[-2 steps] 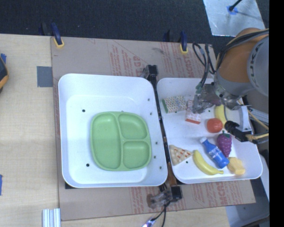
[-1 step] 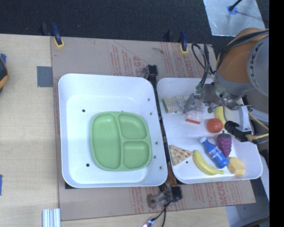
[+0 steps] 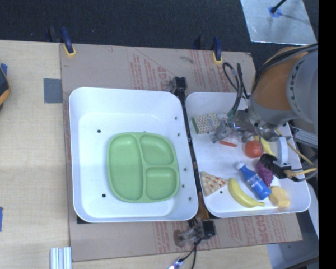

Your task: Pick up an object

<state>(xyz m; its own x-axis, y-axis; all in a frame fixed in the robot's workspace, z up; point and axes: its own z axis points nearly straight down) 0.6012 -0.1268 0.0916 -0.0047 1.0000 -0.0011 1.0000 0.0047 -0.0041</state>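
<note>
The right bin (image 3: 213,102) holds several small objects: a speckled green-and-white pad (image 3: 205,122), a thin red piece (image 3: 228,143), a red tomato (image 3: 253,148), a blue bottle (image 3: 254,181), a purple item (image 3: 266,169), a yellow banana (image 3: 242,194), a pizza slice (image 3: 213,182) and a pale yellow piece (image 3: 280,197). My gripper (image 3: 222,132) hangs low over the bin's upper middle, just right of the speckled pad and just above the red piece. Nothing shows between its fingers.
The left bin (image 3: 84,108) holds a green divided plate (image 3: 142,166). The grey arm with its orange band (image 3: 274,86) and cables covers the right bin's upper right corner. Clamps sit along the cardboard's far edge.
</note>
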